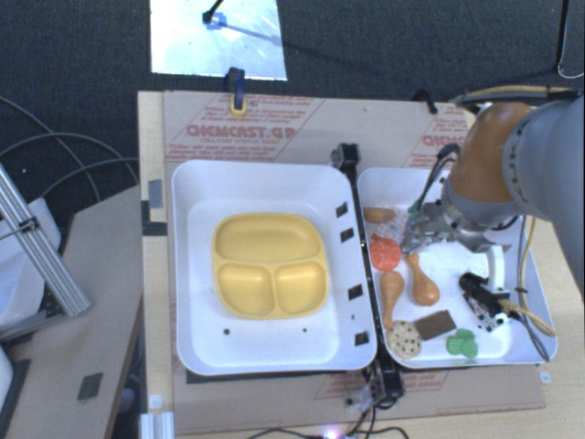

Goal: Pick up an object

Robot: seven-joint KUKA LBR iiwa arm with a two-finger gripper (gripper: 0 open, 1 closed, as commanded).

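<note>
Two shallow white bins sit side by side on a cardboard sheet (302,122). The left bin (192,245) holds a yellow divided tray (271,265). The right bin (388,188) holds all the loose items.

Progress: nothing has been lifted yet. The arm (521,167) reaches in from the right, and the gripper (416,234) is low over the upper left part of the right bin. It is just beside a red slice (386,254) and above the narrow end of a tan drumstick (422,283). No item can be seen in its grasp, and its housing hides whether it stands wide or narrow, so that cannot be told. Judging by position, the red slice or the tan drumstick is the likely target. Closing, lifting and clearing the bin all appear to remain.

Other candidates lie on the bin floor:
- an orange piece (377,215) near the top left
- a second drumstick (391,293) along the left wall
- a cookie (403,339), a brown block (434,324) and a green piece (462,343) along the near edge

Writing: the cardboard sheet carries "CHEMCAST GP" in red capitals above the left bin. The print repeats at an angle near the arm, where it is partly covered. The smaller lines around it are too fine to read.
</note>
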